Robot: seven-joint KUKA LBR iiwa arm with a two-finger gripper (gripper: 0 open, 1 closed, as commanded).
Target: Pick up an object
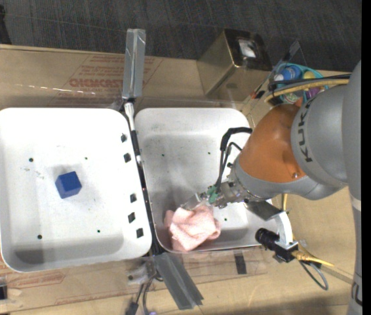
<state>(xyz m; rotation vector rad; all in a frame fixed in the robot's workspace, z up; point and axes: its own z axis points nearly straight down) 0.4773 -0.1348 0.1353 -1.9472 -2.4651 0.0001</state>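
Across the bench sit 2 white bins: 1 blue cube (69,184) lies in the left bin (15,130), 1 pink cloth (193,226) in the right bin (172,126). Whether the end effector (210,195), just above the cloth, is open or closed cannot be told. Red cardboard lettering is unreadable.

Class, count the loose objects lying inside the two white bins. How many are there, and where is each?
2. A blue cube sits in the left bin; a pink cloth lies in the right bin, beside the gripper. The arm may hide more.
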